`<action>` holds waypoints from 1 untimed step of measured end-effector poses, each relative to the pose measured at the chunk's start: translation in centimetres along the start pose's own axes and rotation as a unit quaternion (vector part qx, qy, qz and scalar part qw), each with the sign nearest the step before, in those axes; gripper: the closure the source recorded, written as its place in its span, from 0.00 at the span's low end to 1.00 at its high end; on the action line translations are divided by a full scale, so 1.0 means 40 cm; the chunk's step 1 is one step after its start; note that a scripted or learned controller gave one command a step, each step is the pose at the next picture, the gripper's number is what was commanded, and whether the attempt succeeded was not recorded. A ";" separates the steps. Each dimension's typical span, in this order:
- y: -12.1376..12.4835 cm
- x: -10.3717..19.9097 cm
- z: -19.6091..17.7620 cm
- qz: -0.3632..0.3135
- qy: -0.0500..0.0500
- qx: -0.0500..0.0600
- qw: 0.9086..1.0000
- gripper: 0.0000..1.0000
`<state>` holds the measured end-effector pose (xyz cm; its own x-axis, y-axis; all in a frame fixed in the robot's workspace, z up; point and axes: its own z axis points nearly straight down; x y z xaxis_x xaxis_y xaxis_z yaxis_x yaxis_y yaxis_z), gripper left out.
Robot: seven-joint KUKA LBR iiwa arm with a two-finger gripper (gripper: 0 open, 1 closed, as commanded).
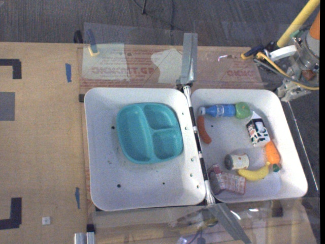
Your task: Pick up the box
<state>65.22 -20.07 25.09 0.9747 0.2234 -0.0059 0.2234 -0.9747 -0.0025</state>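
Starting at the near edge of the right bin [292, 179], a pink packet [231, 183] is seen beside a banana [255, 173], with a small can [237, 161] just behind. An orange carrot [273, 153] is laid near the bin's right wall. The box [257, 130], white with black patches, is found farther back, right of centre. A red sausage [203, 129] is placed by the left wall. A blue bottle [218, 110] and green ball [243, 110] are lined along the far edge. A teal tray [150, 132] is held in the left bin [101, 187]. The gripper [294, 83] is seen past the far right corner, over the counter; its state cannot be told.
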 end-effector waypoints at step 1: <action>-0.001 0.000 0.000 0.000 0.000 0.000 1.000 0.00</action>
<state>65.23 -20.03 25.08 0.9747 0.2233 -0.0059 0.2233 -0.9747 -0.0031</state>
